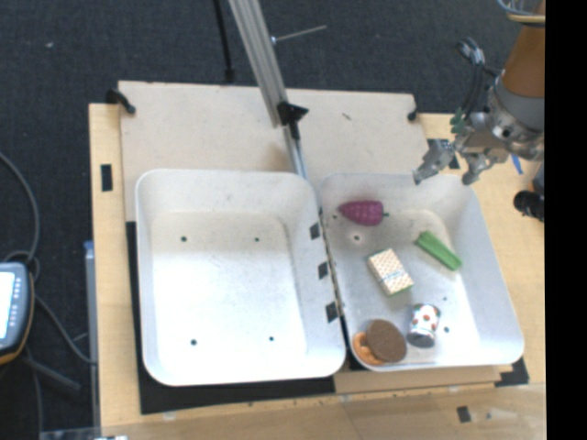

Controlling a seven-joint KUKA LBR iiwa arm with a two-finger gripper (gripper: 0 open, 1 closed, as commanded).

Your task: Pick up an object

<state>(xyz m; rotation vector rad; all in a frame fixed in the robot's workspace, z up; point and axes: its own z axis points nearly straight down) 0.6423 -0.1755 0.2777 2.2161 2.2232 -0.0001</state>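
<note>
approach step: gripper (452, 167) spread wide, holding nothing, above right bin's (486, 246) back rim. green block (438, 250) nearest, flat on bin floor. next: descend over it, then close.

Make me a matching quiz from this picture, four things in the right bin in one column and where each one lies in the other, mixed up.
Things:
1. purple item
2. green block
3. yellow box
4. brown disc

Places:
A. middle of the right bin
B. near edge of the bin, at its left corner
C. far end of the bin, close to the divider
D. right of the yellow box, nearer the right wall

Pairs: 1-C, 2-D, 3-A, 4-B
</note>
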